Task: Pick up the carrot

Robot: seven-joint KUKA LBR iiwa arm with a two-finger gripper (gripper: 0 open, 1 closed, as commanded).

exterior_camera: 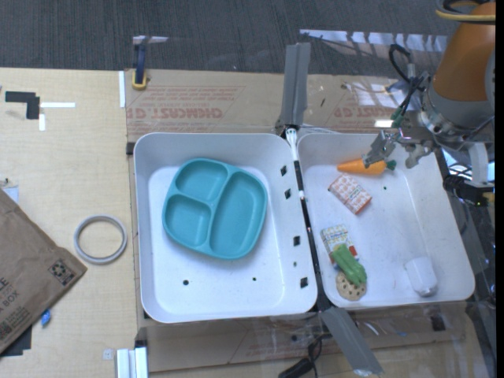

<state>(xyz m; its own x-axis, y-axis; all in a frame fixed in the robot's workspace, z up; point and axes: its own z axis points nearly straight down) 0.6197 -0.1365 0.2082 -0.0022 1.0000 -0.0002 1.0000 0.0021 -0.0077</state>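
- The carrot (pixel 361 164) lies in the right bin (pixel 453 227), near that bin's far wall, pointing roughly leftward, with its green top end toward the arm.
- The tool (pixel 390 150) sits at the carrot's leafy end, touching or very nearly so. Whether it is spread or pressed together I cannot tell; the parts there are small and tangled with cables. The carrot looks to rest on the bin floor, so I would not call it held.
- Risk: a grasp at the very end of the carrot looks weak. The taper and the soft greens could let it slide out or swing down on lifting.
- Risk: the carrot is close to the far wall, so a descending tool could strike the rim or push the carrot against the wall instead of closing round it.
- Risk: the red-and-white packet (pixel 349 193) lies just beside the carrot; a sideways nudge could shove one into the other.
- Count in the right bin: one carrot, one red-and-white packet, one small printed packet (pixel 335 235), one green toy vegetable (pixel 349 263), one cookie-like disc (pixel 350 287), one pale cup-like object (pixel 420 275).
- Count in the left bin (pixel 150 235): one teal divided plate (pixel 214 208) with three compartments.
- On the tabletop (pixel 63 164): two white bins, one tape ring (pixel 100 238), one brown cardboard piece (pixel 27 266).
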